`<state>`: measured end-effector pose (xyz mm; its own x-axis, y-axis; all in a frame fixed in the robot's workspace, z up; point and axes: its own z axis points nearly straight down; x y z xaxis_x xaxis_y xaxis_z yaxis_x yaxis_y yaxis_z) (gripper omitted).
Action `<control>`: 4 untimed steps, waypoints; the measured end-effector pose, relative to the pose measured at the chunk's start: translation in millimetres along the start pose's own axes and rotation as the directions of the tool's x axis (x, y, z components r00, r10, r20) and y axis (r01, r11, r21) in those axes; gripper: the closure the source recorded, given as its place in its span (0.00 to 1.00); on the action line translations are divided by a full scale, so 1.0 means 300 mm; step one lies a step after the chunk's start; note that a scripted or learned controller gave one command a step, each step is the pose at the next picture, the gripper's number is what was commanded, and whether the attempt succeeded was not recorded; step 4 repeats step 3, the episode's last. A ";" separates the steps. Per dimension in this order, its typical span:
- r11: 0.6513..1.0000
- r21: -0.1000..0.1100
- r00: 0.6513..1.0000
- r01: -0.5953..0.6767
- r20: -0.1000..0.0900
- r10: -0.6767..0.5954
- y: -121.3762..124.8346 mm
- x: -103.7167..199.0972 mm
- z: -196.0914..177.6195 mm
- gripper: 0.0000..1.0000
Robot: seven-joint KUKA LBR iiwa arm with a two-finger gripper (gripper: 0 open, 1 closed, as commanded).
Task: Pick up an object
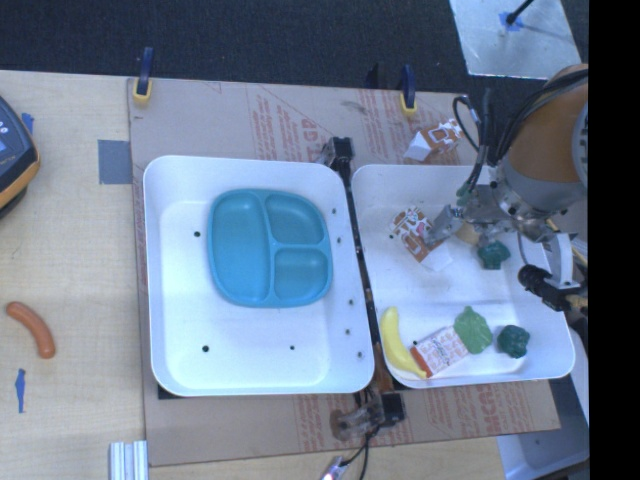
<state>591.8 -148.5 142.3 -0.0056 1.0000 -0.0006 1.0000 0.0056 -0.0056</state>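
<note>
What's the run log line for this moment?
gripper over right bin | beside small carton | banana untouched | nothing lifted yet

A single fixed camera looks down on the bench from above at a slight slant, far enough off to take in both white bins whole. The left bin sits near the middle of the view and the right bin toward the right side, with brown cardboard beneath them. The far edge of the bench lies along the top, dark floor beyond it. The arm enters from the right.
</note>
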 end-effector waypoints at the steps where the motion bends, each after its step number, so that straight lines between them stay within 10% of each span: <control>1: 1.000 -0.002 1.000 0.000 0.001 0.000 0.127 0.105 0.169 0.00; 2: 1.000 -0.004 1.000 0.002 0.002 -0.002 0.129 0.101 0.131 1.00; 3: 1.000 -0.005 1.000 0.000 -0.002 0.000 0.208 0.400 -0.171 1.00; 4: 1.000 -0.005 1.000 0.000 -0.002 0.000 0.208 0.400 -0.171 1.00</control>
